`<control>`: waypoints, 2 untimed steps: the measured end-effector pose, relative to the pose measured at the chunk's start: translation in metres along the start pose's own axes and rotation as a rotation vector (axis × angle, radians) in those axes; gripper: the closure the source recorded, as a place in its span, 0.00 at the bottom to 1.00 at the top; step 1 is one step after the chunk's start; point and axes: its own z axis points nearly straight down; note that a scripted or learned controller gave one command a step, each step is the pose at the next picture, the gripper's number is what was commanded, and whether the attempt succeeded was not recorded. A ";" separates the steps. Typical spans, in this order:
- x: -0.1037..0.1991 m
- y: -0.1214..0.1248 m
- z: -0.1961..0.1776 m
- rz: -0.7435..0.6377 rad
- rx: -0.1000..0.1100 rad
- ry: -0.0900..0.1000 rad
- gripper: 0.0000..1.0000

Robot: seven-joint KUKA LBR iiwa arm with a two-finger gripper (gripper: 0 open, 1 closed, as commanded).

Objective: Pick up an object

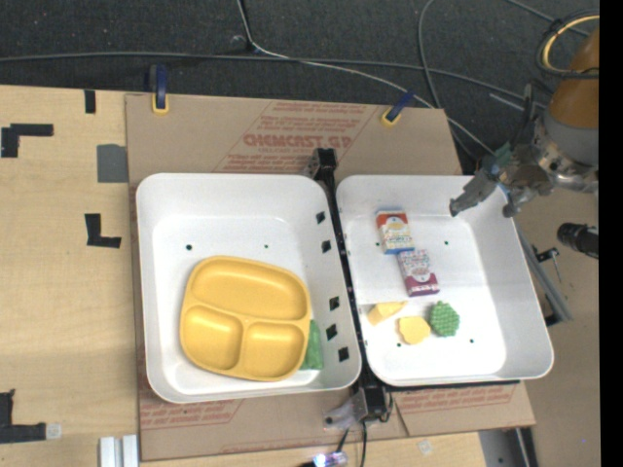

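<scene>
Yellow tray [243,317] fills left bin [156,202], skip. Targets in right bin [516,339]: red-white carton [394,232], purple packet [419,271], green lump [444,318]. My jaws [482,195] over far right corner, holding nothing, spread unclear. Go for isolated green lump, descend straight.
</scene>
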 end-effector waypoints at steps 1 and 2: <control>0.001 0.002 -0.009 -0.004 -0.013 -0.003 0.00; 0.002 0.009 0.037 -0.005 -0.009 -0.003 0.00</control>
